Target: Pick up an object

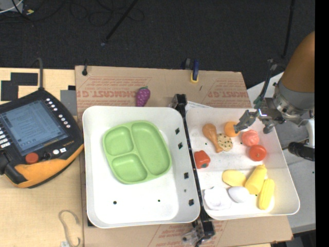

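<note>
Two white bins side by side on bench, right bin point(288, 189) taken as landmark. Left bin point(97, 189) touching its left wall, holding green three-compartment tray point(136, 152) near centre. Inside right bin, upper part: tan drumstick toy point(210, 134), speckled cookie point(224, 142) just beside it, small orange piece point(230, 128) above the cookie, pink ball point(251, 138) and red tomato-like ball point(257, 152) toward right wall. Red pepper toy point(201, 159) close to left wall, mid-height. Lower part: yellow lump point(234, 178), two yellow elongated pieces point(256, 179) point(266, 193) leaning together, white egg shape point(238, 194), white shell-like piece point(217, 198) in lower left corner.

Claw point(254, 118) hovering over upper right of right bin, fingers spread apart, nothing seen between them; one dark finger point(244, 121) reaching toward orange piece, touching or not hard to tell. Grey arm with orange band point(300, 66) beyond bin's upper right corner.

Purple grape toy point(143, 95) on cardboard point(118, 89), well above and left of right bin. Pendant with screen point(36, 133) far left.
</note>
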Robot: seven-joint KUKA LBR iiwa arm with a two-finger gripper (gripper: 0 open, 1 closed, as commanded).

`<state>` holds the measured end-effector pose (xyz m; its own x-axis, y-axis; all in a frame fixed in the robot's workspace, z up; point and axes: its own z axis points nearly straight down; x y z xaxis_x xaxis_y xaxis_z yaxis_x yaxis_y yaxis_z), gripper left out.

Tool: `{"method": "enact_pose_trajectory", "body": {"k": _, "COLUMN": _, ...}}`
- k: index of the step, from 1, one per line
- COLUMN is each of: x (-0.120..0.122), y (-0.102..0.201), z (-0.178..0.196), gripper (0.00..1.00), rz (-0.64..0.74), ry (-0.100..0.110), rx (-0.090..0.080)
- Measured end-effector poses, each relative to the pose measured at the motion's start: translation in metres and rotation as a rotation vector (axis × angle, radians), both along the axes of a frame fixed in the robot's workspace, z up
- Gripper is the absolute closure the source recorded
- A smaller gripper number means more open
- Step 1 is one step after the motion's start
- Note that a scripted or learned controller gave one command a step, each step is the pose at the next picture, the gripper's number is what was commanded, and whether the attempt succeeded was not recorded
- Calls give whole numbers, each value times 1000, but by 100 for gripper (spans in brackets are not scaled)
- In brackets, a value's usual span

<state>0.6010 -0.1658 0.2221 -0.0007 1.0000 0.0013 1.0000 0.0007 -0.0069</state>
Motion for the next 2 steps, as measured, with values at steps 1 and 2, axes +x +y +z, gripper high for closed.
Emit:
{"method": "enact_pose_trajectory", "body": {"k": 1, "x": -4, "y": 2, "z": -44, "gripper": 0, "rz": 1, "ry": 0, "rx": 0}}
{"method": "enact_pose_trajectory", "body": {"k": 2, "x": 2, "y": 4, "z": -90, "gripper": 0, "rz": 2, "ry": -1, "rx": 0}}
